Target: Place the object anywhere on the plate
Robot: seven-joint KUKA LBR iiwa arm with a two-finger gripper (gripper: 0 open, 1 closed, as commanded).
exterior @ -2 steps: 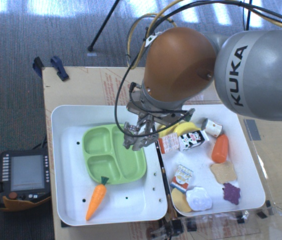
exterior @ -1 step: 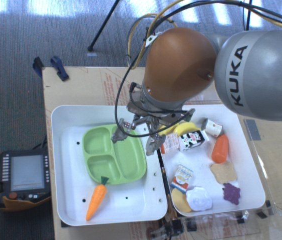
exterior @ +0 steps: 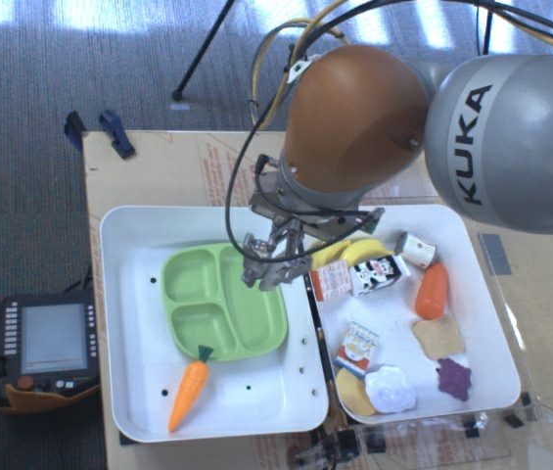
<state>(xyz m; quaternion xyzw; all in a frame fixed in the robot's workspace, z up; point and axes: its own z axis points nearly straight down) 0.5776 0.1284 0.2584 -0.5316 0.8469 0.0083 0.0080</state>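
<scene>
Two bins sit side by side on the desk (exterior: 159, 160): the left bin (exterior: 129, 360) holds the plate (exterior: 222, 302) toward its back right, with the carrot (exterior: 188, 392) just in front of the plate's front left corner. The claw (exterior: 266, 267) hangs over the plate's right edge, near the divide between bins. The right bin (exterior: 491, 360) holds a banana (exterior: 354, 253) and milk carton (exterior: 374, 274) at the back, a sausage (exterior: 432, 292) to their right, and a grape bunch (exterior: 453, 378) front right.

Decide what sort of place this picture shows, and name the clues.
Probably a robotics lab: a KUKA arm reaches over two white bins of toy food on a bench, with a teach pendant on the carpet beside it.
</scene>
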